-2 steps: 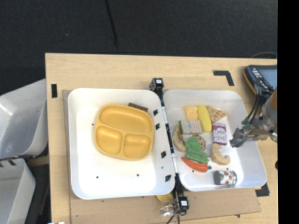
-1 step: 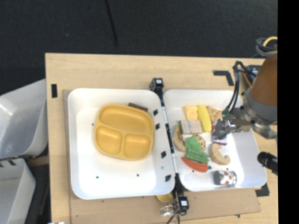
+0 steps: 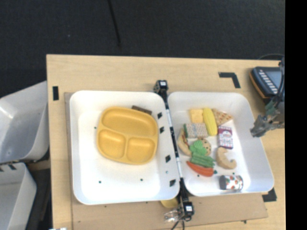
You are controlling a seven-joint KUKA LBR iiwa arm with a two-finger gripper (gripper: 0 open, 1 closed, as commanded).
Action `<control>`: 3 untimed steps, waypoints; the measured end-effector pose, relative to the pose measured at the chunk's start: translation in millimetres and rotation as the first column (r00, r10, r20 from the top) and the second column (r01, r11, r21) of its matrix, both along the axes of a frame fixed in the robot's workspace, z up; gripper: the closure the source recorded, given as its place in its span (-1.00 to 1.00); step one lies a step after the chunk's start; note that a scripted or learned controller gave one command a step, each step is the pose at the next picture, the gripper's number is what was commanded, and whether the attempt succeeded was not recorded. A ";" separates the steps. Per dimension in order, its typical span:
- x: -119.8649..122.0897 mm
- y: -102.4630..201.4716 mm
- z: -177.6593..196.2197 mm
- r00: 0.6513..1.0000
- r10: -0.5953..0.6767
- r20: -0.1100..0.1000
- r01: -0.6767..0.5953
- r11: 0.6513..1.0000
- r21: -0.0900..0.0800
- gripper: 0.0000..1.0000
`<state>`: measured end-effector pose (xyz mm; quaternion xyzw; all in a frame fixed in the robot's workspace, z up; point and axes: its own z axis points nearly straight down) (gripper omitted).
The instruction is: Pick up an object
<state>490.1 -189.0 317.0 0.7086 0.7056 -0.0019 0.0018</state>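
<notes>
Camera view: gripper (image 3: 263, 127) sits at the right edge of the frame, over the right rim of the right bin (image 3: 249, 174). Too small and blurred to read how it's set, so cannot tell.

No single target is named; all candidates lie to the left of the gripper, clustered in the middle of the right bin. Nearest is the small purple-and-white packet (image 3: 225, 138), just left of the gripper, long axis roughly top-to-bottom in frame. Below it a tan crescent-shaped pastry piece (image 3: 225, 159), then a short can (image 3: 231, 182) on its side near the bin's lower edge, axis left-right.

Further left: yellow corn cob (image 3: 209, 121), long axis near vertical in frame, ridged; a pale yellow block (image 3: 196, 115) touching its left side; a green leafy piece (image 3: 201, 153) over a red-orange pepper-like shape (image 3: 200, 169). All look like toy food, mostly smooth plastic.

Left bin (image 3: 86, 176) holds a yellow 3-compartment plate (image 3: 127, 135), glossy, rounded corners, with a small dark item (image 3: 141, 110) at its upper edge.

My read: the packet is the shortest reach, but flat, so hard to pinch.
</notes>
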 end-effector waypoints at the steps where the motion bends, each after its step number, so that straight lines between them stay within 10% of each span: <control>1: -2.2 -42.4 -72.2 1.000 0.001 -0.010 -0.001 1.000 0.005 1.00; 2: -1.1 8.1 -131.4 1.000 0.009 -0.010 -0.009 1.000 0.010 1.00; 3: 0.8 35.1 -98.1 1.000 0.009 -0.002 -0.009 1.000 0.006 1.00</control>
